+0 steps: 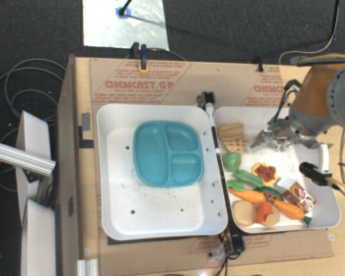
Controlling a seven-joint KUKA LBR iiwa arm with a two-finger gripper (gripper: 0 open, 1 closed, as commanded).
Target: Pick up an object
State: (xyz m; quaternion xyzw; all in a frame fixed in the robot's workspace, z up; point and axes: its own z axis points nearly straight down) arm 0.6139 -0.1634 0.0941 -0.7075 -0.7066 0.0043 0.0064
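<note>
My gripper [273, 140] hangs over the back of the right bin [333, 214], open, with nothing between its fingers. It is just right of a tan waffle piece [230, 131] and a small cracker [235, 145]. In front of it lies a red and yellow toy [265, 170]. Further forward are a green round toy [231, 161], a long green vegetable [250, 180], an orange carrot [250, 196], a second carrot [288, 209], a beige round piece [245, 213], a red-orange piece [264, 210] and a printed packet [299, 195].
The left bin [118, 211] bears a teal divided plate [167, 153]. A raised divider [217, 154] separates the two bins. The arm [325, 94] comes in from the right above the right bin's back corner.
</note>
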